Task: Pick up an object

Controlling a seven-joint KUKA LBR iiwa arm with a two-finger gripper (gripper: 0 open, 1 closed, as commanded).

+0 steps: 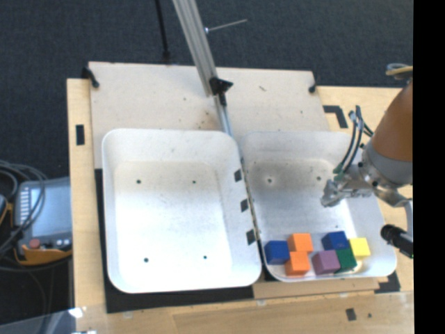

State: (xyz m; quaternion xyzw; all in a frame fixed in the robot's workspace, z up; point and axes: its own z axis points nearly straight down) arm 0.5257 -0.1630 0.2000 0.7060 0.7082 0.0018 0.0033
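Note:
Several small blocks lie along the front edge of the right bin (292,152): a blue block (277,250), two orange blocks (300,242) (297,262), a purple block (325,261), a green block (346,259), a second blue block (335,241) and a yellow block (359,247). My gripper (332,195) hangs over the right bin's right side, above and behind the blocks, clear of them. Nothing shows between its fingers.
The left bin (174,207) sits beside the right one, with a dividing rim between them. A slanted metal rail (198,40) rises from behind the bins. A grey control pendant (42,214) with cables lies off the bench at the left.

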